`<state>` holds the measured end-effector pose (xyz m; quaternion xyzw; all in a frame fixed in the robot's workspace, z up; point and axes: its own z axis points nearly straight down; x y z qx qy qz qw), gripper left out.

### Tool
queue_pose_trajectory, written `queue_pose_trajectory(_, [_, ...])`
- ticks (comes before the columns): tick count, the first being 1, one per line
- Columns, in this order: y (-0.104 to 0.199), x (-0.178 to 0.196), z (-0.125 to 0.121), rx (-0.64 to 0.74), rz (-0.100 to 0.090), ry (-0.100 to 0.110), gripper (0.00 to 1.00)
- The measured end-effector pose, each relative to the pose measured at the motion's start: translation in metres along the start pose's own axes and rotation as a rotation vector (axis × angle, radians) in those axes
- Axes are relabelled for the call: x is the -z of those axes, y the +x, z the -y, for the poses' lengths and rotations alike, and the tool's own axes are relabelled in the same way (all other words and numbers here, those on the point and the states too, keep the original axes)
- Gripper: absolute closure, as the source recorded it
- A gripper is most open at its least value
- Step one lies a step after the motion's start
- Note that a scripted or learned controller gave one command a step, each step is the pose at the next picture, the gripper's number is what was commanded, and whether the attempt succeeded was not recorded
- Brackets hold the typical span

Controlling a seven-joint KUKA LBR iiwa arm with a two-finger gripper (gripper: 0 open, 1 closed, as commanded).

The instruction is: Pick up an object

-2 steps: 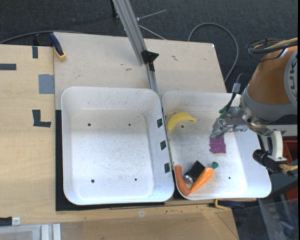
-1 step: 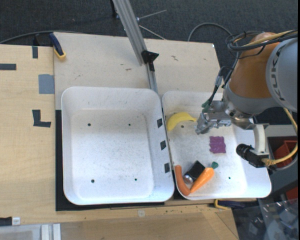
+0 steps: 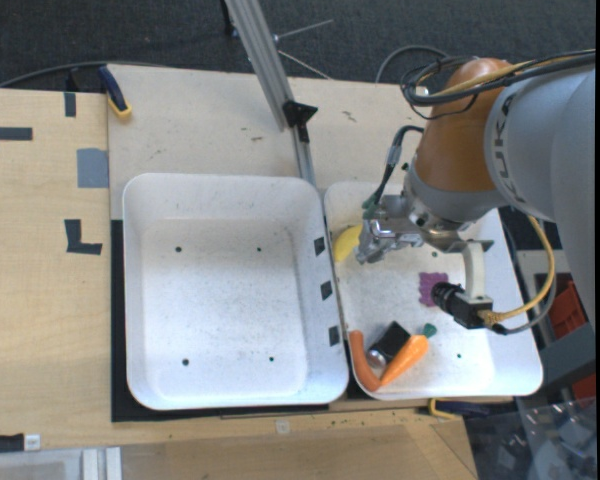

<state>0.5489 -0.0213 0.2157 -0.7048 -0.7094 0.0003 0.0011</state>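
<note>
The arm [image 3: 500, 138] is seen reaching in from the right, its orange band bulging over the right bin [image 3: 500, 368]. The gripper [image 3: 372, 246] is lowered into that bin's upper left part, close to the wall shared with the left bin [image 3: 160, 268]. A yellow object [image 3: 346, 241] is found just beside the gripper, on its left, against that dividing wall. Whether the object is touched cannot be told, and nothing is seen to be pinched. The state of the hand cannot be told, because the tips are lost in metal clutter and blur.

Further down the right bin, a purple object [image 3: 431, 285] is spotted near the middle, partly covered by a black fitting [image 3: 458, 303] on the arm's cable. A small teal piece [image 3: 429, 329] is noted just below it. In the lower left corner of the same bin, an orange carrot-shaped thing [image 3: 404, 358] is laid at a slant, with a small black block [image 3: 388, 343] touching it and an orange curved piece [image 3: 360, 360] pressed along the wall.

The left bin's white floor is marked by small dark specks. A slanted metal rail [image 3: 265, 53] is seen crossing the bench [image 3: 40, 268] above both bins.
</note>
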Motion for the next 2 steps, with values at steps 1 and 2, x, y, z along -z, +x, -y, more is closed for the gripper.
queue_pose_trajectory(1, [0.052, -0.008, -0.016, 0.001, 0.000, 0.000, 1.00])
queue_pose_trajectory(2, [0.092, -0.008, -0.039, 0.000, 0.000, -0.001, 1.00])
